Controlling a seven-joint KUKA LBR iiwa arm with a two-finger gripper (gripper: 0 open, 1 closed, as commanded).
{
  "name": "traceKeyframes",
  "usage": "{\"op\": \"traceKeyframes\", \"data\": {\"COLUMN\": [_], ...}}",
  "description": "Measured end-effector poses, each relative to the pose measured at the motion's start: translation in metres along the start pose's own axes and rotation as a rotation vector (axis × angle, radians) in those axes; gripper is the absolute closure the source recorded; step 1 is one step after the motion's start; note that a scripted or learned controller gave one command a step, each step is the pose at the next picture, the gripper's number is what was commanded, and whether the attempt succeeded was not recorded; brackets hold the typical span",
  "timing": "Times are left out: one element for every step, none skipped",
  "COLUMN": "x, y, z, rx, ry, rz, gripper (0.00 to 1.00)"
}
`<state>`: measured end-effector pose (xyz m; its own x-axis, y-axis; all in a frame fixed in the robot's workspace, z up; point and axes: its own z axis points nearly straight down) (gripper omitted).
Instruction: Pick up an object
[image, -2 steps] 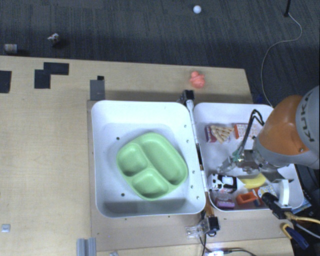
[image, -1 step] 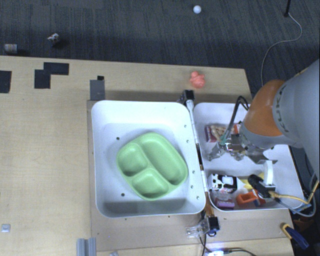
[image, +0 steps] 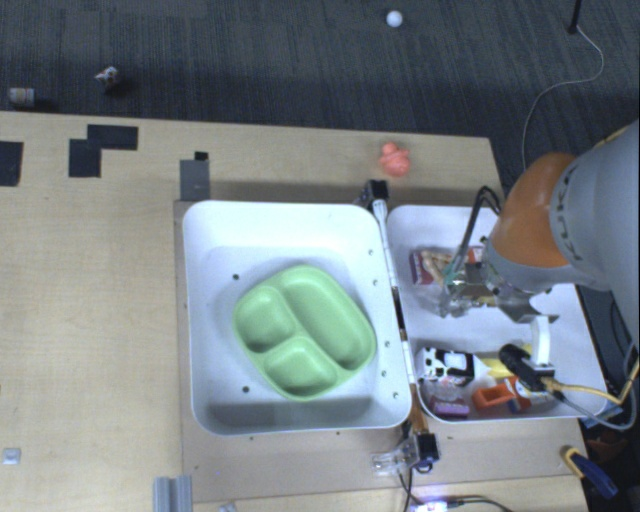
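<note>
The hand (image: 458, 295) hangs over the right bin (image: 570, 330); its opening cannot be told. A green tray (image: 303, 328) lies at nine o'clock on the wooden bench (image: 90, 330).

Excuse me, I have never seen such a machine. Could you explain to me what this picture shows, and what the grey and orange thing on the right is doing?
It is one camera looking down at a slant on a wooden bench. The grey and orange thing is a robot arm; its gripper hangs over the right bin, near a small packet. I cannot tell whether it holds anything. More small objects lie along that bin's near edge. The left bin holds a green divided tray. A pink object lies on the bench behind the bins.
</note>
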<state>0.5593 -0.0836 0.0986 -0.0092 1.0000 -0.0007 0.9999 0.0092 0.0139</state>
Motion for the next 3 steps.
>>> {"op": "traceKeyframes", "data": {"x": [0.000,0.001,0.000], "y": [0.000,0.001,0.001], "z": [0.000,-0.010,-0.010], "rx": [0.001,-0.003,-0.002], "ry": [0.000,0.000,0.000], "rz": [0.000,-0.005,-0.005], "gripper": [0.00,1.00,0.00]}}
